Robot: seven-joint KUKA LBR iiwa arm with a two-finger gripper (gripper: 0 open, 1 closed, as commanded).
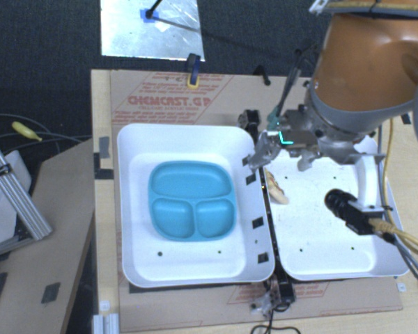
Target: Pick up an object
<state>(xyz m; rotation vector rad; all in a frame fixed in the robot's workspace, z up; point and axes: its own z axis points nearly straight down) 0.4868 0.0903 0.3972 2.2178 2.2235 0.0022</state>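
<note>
Camera view from above: gripper (pixel 260 156) hangs over the top-left corner of the right bin (pixel 320 250), right at the wall it shares with the left bin (pixel 136 256). Honestly can't tell if it's open or clamped from this angle. A small tan object (pixel 276 191) lies in the right bin by that wall, just below the gripper. The left bin has a blue divided plate (pixel 192 200) in the middle.

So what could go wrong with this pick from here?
The tan object lies close to the left wall of the right bin, so the gripper might strike that wall rather than straddle the object. The object also looks small and flat, so a grasp may slip off.
</note>
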